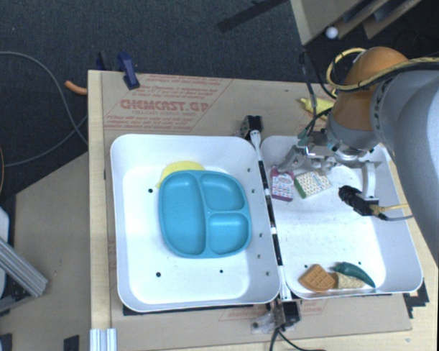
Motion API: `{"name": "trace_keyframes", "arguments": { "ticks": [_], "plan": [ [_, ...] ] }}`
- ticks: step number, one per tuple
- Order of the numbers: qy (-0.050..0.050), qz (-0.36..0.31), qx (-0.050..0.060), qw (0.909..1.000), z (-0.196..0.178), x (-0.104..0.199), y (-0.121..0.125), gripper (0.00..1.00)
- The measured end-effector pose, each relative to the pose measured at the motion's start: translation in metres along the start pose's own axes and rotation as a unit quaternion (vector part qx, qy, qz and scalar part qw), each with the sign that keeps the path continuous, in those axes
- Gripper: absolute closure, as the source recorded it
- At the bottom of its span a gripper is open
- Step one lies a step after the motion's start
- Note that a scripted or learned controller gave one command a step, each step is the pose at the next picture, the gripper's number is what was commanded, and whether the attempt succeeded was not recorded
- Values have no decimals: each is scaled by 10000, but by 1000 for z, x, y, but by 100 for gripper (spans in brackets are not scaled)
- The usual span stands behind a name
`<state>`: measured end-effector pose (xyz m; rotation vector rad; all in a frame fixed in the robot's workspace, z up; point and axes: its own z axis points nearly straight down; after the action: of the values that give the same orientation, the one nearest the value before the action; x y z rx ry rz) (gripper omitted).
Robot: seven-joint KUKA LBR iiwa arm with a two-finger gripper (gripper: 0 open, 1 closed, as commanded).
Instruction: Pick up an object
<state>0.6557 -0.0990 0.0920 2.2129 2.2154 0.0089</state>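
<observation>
A blue divided plate (204,212) covers a yellow thing (181,166) in the white left bin (130,276). The white right bin (396,267) has a checked packet (312,184), a pink-patterned packet (282,186), a tan biscuit (317,277), a dark green piece (355,272)

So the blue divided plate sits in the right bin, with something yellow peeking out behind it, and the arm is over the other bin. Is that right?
Not quite: the blue plate sits in the left bin, not the right one. The camera view shows it there, with something yellow peeking out behind it. The arm is over the other bin, the right bin.
</observation>
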Motion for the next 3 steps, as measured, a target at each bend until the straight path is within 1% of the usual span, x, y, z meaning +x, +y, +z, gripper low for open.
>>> {"name": "trace_keyframes", "arguments": {
  "ticks": [1, 2, 3],
  "plan": [
    [2, 1, -46, 10000, -1, -4, -21, 0],
    [4, 1, -42, 10000, -1, -27, -46, 0],
    [13, -2, 48, 10000, 7, -14, 11, 0]
  ]
}}
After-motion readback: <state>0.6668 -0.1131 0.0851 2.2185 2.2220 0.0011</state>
